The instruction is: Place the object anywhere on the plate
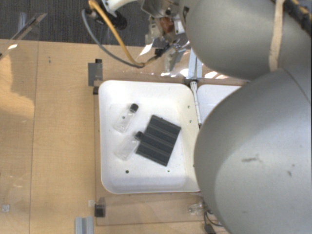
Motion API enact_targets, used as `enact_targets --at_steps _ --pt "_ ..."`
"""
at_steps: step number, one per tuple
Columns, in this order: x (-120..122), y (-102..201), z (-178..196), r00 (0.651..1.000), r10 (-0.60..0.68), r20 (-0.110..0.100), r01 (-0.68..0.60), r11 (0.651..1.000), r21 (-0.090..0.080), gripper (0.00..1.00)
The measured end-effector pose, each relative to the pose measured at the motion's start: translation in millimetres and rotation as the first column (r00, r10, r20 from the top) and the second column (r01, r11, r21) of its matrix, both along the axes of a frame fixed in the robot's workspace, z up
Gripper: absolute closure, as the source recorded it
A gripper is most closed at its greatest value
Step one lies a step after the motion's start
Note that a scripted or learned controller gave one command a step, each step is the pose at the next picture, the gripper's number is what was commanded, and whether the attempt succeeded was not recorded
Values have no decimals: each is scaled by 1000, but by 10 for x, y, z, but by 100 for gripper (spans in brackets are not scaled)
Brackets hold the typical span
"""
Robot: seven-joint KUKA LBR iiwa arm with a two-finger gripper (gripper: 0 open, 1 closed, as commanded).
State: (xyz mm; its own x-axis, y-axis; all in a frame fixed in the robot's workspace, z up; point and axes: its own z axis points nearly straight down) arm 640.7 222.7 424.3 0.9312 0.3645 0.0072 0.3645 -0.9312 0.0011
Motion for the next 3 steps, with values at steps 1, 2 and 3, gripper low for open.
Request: enact_targets --at_steps 1,2,3 --pt "-235 115 -1622 985 -170 -4 170 985 0 0" --pt "-215 119 -1483 986 -169 6 169 986 5 100" --pt "-216 120 -1479 986 -169 5 169 986 5 0"
